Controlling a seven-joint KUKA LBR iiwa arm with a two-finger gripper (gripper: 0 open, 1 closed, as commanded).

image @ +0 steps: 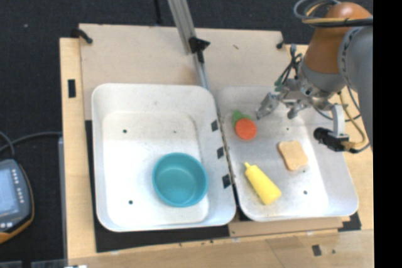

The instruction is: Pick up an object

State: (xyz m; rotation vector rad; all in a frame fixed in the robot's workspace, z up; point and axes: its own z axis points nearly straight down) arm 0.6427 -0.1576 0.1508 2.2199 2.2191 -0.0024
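Note:
My gripper (277,107) hangs over the far part of the right bin (326,198), its two fingers spread open with nothing between them. An orange carrot-like toy with a green top (245,127) lies just to the left of and below the fingers. A tan bread slice (293,155) rests near the bin's middle, below the gripper. A yellow mustard bottle (262,183) lies on its side toward the bin's front left.
A teal bowl (179,179) sits in the front part of the left bin (113,103). A slanted metal pole (179,3) rises behind the bins. The arm's cables (342,128) hang at the right bin's right edge.

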